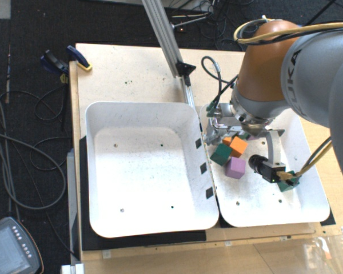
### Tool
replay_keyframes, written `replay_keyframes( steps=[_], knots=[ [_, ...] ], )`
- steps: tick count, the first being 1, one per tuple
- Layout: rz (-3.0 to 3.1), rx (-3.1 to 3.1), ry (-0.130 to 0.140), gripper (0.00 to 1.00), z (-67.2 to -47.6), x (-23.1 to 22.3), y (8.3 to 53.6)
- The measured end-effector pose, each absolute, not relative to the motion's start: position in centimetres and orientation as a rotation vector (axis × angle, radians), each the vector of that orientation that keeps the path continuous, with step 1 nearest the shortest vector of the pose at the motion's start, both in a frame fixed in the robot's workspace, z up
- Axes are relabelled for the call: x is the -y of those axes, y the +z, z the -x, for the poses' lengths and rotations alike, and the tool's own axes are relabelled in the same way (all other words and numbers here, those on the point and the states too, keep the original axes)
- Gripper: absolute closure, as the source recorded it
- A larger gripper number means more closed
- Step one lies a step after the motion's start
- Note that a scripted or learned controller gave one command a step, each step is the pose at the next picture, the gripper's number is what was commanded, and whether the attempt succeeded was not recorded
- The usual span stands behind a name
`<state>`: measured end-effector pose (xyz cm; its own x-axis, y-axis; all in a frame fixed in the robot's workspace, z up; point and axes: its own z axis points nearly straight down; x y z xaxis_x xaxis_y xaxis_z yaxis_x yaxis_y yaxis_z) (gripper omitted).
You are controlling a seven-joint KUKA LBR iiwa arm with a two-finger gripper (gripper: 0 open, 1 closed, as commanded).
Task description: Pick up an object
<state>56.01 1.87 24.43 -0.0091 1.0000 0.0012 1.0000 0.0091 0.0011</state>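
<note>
- Pale wooden bench (131, 67) on a dark floor, two shallow white bins side by side.
- Two-finger gripper (219, 131) hangs over the right-hand white bin (286, 210), close to that bin's left wall. You can't tell from this angle whether it's open or closed; the wrist blocks it. Nothing visibly gripped.
- Nearest pick candidate: small green cube (220, 154), just below the gripper in the view.
- Small orange cube (238, 146) appears to touch the green one; small purple cube (235, 168) sits just beside both. All three are bunched in the right bin.
- My read: this is the approach onto the cluster, pick not yet made.
- Risk 1: the cubes are packed tight, so the gripper may land on a neighbour, scatter them and close on nothing.
- Risk 2: the bin wall is near, so a slight offset could clip the rim.
- Left-hand white bin (103, 119) is well apart from all this.
</note>
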Motion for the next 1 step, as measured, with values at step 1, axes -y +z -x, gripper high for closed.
replay_keyframes(
  steps=[1],
  knots=[
    [2.213, 2.231, -0.005, 1.0, -57.63, -7.09, 24.96]
  ],
)
